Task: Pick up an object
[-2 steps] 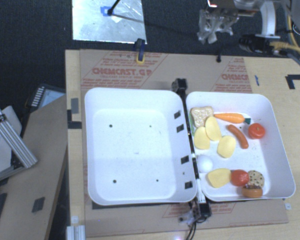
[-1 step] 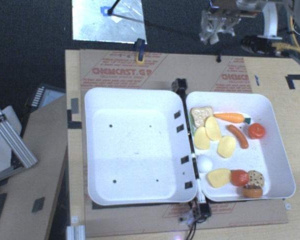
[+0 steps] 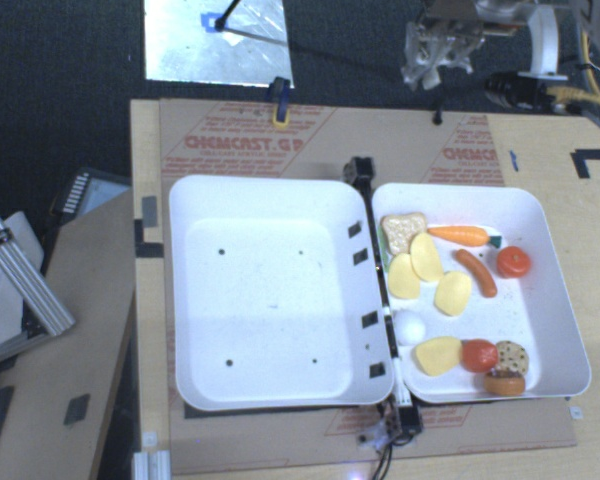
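Observation:
My gripper [image 3: 432, 66] hangs high at the top of the view, beyond the far edge of the bench and well above the right bin [image 3: 555, 268]. Nothing shows in its grasp. The right bin holds several toy foods: a bread slice [image 3: 403, 230], a carrot [image 3: 460, 235], a sausage [image 3: 475, 272], a red tomato [image 3: 513, 261], yellow potato-like slices [image 3: 426, 256], a white egg [image 3: 410, 326], a yellow wedge [image 3: 437, 355], a second red piece [image 3: 478, 354] and a cookie [image 3: 509, 356].
The left bin [image 3: 185, 268] sits beside the right one, joined by a black hinge strip [image 3: 375, 268]. A shiny metal sheet [image 3: 215, 26] lies beyond the bench at the back left. Yellow cables [image 3: 580, 93] run at the far right.

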You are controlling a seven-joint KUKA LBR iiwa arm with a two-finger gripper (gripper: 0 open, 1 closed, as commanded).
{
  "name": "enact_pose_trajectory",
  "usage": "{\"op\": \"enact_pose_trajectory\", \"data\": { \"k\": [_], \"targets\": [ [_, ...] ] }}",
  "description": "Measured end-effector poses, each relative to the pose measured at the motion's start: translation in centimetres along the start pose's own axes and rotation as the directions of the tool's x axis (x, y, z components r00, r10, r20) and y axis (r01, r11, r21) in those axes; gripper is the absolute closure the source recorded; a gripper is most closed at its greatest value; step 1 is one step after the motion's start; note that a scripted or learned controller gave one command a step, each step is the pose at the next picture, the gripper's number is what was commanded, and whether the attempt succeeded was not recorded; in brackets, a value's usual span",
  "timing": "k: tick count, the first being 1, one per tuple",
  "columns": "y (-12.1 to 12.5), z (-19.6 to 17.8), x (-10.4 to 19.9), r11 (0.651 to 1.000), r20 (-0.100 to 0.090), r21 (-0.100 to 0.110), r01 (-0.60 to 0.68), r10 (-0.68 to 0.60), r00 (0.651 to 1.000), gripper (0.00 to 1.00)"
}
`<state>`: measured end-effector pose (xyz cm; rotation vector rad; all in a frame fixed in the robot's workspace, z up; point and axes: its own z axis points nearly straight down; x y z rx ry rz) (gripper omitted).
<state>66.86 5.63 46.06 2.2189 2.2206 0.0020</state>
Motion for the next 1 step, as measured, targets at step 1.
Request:
{"op": "enact_pose_trajectory", "data": {
  "k": [1],
  "targets": [
    [0.01, -2.24, 2.53, 1.000, -0.001, -0.002, 0.005, -0.005, 1.000, 1.00]
  ]
}}
